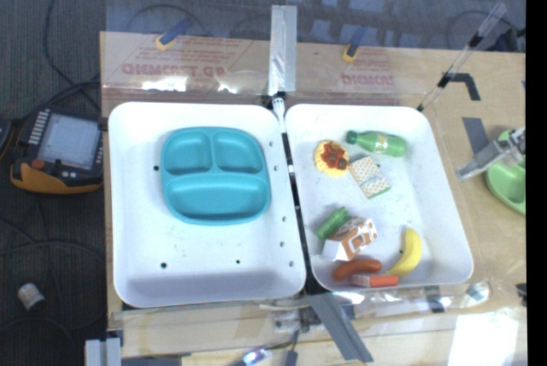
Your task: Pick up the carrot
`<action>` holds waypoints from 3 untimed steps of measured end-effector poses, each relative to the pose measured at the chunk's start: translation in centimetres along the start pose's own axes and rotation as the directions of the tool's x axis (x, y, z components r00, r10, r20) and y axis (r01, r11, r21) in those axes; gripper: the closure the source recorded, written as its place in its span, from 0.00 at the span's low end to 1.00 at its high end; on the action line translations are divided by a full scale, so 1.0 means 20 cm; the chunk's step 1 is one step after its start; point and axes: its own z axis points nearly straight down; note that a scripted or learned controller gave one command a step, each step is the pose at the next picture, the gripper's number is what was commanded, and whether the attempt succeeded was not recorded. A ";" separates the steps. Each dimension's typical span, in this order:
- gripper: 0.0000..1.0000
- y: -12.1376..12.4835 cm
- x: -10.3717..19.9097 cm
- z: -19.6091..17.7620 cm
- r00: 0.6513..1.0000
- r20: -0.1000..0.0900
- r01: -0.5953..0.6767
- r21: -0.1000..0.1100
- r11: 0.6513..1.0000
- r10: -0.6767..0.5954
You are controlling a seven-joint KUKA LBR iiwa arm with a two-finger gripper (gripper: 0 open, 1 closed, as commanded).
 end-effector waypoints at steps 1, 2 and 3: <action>0.00 0.18 -0.05 -0.40 0.891 0.002 0.455 -0.001 0.891 -0.455; 0.00 0.00 0.00 -0.40 0.870 0.002 0.493 -0.002 0.870 -0.493; 0.00 0.00 0.00 -0.40 0.841 0.002 0.540 -0.001 0.841 -0.540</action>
